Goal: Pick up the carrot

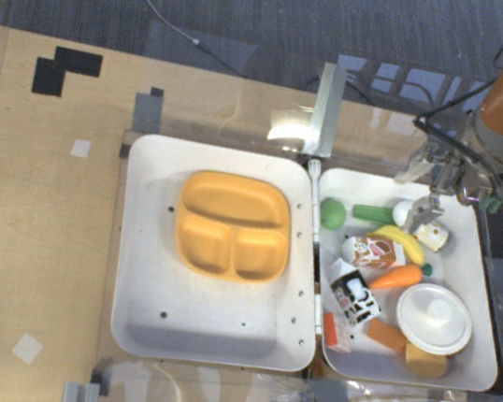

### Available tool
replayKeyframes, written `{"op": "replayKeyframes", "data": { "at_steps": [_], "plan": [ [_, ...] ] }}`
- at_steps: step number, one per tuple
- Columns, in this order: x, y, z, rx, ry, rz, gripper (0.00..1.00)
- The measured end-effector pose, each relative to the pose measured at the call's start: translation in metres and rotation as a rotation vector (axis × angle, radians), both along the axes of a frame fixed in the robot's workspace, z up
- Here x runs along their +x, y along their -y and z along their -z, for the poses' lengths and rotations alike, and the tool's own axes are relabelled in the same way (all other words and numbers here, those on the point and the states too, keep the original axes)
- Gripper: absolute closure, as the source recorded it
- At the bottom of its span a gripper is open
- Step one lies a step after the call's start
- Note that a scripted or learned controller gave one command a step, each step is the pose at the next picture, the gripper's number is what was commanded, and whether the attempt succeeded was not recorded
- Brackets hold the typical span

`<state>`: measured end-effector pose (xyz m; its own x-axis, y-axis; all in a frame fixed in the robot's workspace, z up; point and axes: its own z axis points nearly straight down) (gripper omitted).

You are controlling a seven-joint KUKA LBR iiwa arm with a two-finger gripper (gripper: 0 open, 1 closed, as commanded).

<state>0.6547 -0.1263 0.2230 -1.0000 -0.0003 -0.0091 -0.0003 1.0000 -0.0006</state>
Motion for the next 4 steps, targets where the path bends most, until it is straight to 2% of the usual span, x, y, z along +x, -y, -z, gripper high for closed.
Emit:
{"op": "replayKeyframes", "data": {
  "at_steps": [1, 2, 3, 4],
  "plan": [
    [-0.067, 0.0, 0.125, 0.0, 0.006, 0.078, 0.0],
    [-0.083, 0.012, 0.132, 0.003, 0.01, 0.169, 0.0],
    [-0.097, 0.039, 0.132, 0.003, 0.01, 0.263, 0.0],
    [-0.093, 0.039, 0.118, 0.0, 0.025, 0.258, 1.0]
  ]
}}
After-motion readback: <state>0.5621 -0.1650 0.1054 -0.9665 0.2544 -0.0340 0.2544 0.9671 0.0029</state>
